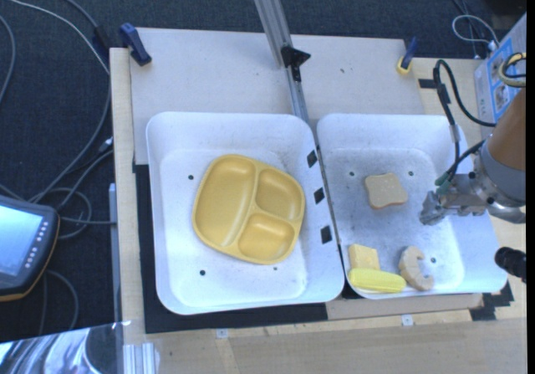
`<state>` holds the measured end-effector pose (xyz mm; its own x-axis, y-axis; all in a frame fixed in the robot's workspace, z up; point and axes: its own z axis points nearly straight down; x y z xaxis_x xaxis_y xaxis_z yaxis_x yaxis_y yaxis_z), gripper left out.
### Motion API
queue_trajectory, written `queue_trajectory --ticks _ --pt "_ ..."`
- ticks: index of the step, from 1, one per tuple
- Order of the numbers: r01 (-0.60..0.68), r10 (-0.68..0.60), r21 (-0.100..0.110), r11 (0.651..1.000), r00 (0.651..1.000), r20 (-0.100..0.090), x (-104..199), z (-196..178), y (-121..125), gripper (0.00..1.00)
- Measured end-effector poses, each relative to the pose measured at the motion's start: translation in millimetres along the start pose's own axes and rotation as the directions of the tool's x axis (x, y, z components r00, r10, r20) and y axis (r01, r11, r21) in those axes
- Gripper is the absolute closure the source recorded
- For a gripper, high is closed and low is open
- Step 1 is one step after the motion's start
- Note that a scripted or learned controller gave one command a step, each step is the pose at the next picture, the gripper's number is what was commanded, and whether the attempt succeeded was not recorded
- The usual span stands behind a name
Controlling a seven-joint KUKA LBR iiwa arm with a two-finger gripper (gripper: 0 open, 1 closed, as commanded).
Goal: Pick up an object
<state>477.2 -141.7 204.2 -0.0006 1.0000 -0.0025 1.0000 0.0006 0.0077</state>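
**Nothing lifted yet**

The tool hangs low over the right bin, just right of the bread slice; its opening cannot be told, and nothing visibly sits in it. The bread, cheese wedge, banana and cookie-like piece all lie in the bin. The grasp and lift remain.

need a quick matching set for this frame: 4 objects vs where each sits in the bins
Objects:
1. yellow divided tray
2. bread slice
3. banana
4. gripper

Places:
A. front edge of the right bin
B. middle of the left bin
C. right side of the right bin, above its floor
D. middle of the right bin, left of the gripper

Pairs: 1-B, 2-D, 3-A, 4-C
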Motion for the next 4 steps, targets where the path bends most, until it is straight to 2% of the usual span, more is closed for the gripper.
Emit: queue_trajectory --ticks 1,4 --pt "0.001 -0.001 0.0 1.0 1.0 0.0 -0.4 -54.0 2.3 1.0" --pt "0.006 -0.006 0.006 1.0 1.0 -0.004 149.7 -61.7 86.4 1.0"
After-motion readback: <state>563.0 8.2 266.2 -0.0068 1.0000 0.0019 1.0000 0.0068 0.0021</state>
